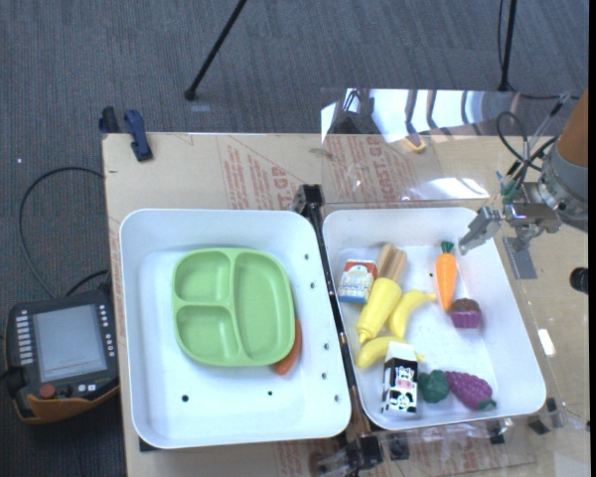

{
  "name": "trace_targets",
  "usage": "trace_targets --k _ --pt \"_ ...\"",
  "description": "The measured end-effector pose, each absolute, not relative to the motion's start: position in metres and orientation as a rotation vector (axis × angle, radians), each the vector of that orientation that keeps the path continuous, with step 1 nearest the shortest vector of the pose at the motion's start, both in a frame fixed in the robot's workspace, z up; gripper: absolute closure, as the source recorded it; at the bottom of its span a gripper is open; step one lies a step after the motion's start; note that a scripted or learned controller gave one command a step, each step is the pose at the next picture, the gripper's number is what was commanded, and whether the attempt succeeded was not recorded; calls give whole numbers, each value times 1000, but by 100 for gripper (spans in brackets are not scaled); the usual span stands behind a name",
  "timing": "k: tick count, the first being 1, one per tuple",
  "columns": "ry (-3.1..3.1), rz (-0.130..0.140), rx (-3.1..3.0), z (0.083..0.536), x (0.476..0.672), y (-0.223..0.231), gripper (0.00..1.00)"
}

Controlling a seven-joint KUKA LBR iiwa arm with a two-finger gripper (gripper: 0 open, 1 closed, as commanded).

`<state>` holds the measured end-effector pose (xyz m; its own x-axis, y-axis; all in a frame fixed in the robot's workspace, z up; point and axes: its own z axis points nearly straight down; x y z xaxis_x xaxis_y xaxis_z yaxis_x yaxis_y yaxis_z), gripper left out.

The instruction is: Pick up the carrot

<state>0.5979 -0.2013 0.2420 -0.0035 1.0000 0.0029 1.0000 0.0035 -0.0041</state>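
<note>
Grey end effector [497,229] seemingly open, beside carrot [446,276].

A cardboard-covered table [228,167] carried two shallow white bins side by side, the left bin [139,256] and the right bin [512,316] touching at a black clamp [310,199]. A blue clamp [136,133] gripped its far left corner.

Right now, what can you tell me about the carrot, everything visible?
The carrot is a small toy, apparently plastic, with an orange tapered body and a green leafy top. It lies flat on the floor of the right bin, in the upper right part, green end toward the far wall and tip pointing toward the near side. Its tip comes close to a purple-brown toy; contact cannot be told. The banana lies to its left, apart. The gripper sits above and to its right, not holding it.
</note>
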Motion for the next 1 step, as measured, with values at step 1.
trace_targets --k 1 --pt "-2091 14 -2320 107 640 -206 0"
